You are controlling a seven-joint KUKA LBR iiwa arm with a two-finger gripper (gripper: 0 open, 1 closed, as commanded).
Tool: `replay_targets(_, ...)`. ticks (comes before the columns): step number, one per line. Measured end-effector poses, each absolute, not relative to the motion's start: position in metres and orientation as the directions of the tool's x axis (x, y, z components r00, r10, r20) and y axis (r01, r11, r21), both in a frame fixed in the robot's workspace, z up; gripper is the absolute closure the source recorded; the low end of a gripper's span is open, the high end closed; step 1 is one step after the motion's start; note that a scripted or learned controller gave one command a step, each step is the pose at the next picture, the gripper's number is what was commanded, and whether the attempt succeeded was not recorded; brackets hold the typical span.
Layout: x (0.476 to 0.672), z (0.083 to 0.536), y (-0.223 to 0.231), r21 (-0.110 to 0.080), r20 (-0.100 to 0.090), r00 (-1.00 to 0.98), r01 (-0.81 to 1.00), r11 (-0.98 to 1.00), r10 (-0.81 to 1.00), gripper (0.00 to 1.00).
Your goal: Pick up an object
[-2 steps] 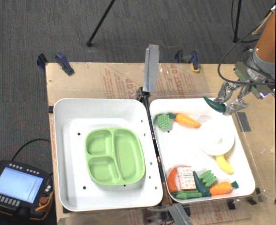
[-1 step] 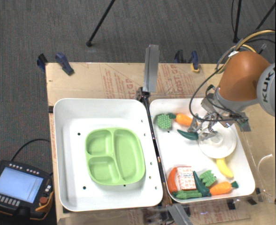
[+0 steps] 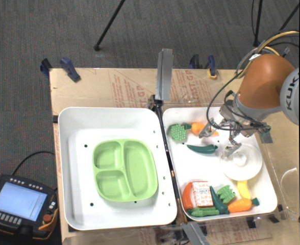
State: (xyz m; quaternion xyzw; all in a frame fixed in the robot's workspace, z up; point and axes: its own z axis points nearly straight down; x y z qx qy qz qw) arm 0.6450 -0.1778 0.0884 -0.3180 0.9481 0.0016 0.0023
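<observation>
My gripper (image 3: pixel 220 139) hangs over the back half of the right bin (image 3: pixel 270 182), open, with nothing between its fingers (image 3: pixel 207 131). A dark green pepper (image 3: pixel 202 148) lies just below and left of it. A small orange piece (image 3: pixel 196 128) and a green broccoli (image 3: pixel 177 131) sit to its left. A white round dish (image 3: pixel 243 165) lies under and to the right of the other fingertip. At the bin's front lie an orange and white box (image 3: pixel 198 194), a yellow banana (image 3: pixel 244 189), a carrot (image 3: pixel 240 204) and some green toy vegetables (image 3: pixel 222 194).
The left bin (image 3: pixel 71 137) holds a light green divided plate (image 3: pixel 124 169). A grey upright post (image 3: pixel 164 78) stands at the back between the bins. A teach pendant (image 3: pixel 20 204) lies off the bench at the lower left.
</observation>
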Motion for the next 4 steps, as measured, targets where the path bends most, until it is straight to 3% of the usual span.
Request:
replay_targets(1, 0.646, 0.088, -0.099, 0.003, -0.004, -0.81, -0.586, 0.81, -0.586, 0.0)
replay_targets(2, 0.641, 0.088, -0.084, 0.003, -0.003, -0.818, -0.575, 0.818, -0.575, 0.0)
replay_targets(3, 0.642, 0.099, -0.082, 0.001, -0.008, -0.817, -0.576, 0.817, -0.576, 1.0)
replay_targets(4, 0.649, 0.221, -0.054, -0.01, -0.019, -0.874, -0.485, 0.875, -0.485, 1.0)
